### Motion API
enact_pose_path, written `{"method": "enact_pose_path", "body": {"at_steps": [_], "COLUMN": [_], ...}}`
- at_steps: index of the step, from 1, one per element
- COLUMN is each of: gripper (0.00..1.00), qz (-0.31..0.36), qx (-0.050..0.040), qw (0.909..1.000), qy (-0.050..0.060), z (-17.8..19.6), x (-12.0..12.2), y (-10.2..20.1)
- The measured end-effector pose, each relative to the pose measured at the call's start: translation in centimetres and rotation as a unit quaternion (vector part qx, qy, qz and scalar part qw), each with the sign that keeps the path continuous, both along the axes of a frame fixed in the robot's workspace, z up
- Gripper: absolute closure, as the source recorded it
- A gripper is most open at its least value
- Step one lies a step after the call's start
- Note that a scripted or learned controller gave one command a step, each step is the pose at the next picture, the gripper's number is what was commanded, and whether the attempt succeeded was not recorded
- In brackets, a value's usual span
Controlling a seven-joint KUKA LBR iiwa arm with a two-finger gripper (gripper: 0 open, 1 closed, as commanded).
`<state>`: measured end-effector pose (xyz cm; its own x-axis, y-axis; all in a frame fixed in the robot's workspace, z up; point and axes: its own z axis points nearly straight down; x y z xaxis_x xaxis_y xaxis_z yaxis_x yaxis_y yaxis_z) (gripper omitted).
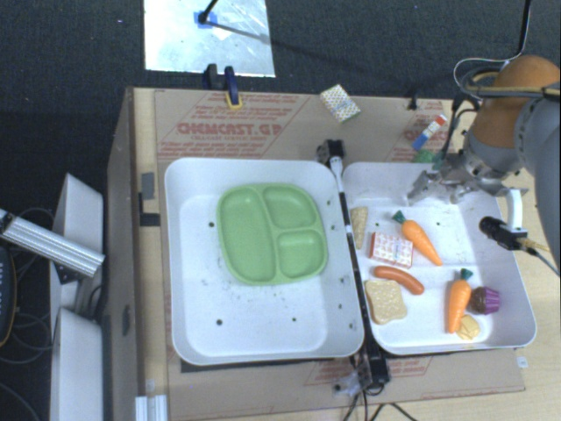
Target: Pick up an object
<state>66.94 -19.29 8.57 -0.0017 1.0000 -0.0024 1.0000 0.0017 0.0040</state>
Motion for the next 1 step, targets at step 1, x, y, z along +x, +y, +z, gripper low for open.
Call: {"method": "enact_pose_path", "body": {"at_steps": [1], "gripper": [0.00], "qz": [0.001], "qx": [0.0000], "qw": [1.0000], "qy": [0.001], "z": [-0.07], "x": [-0.03], "y": [0.57]}}
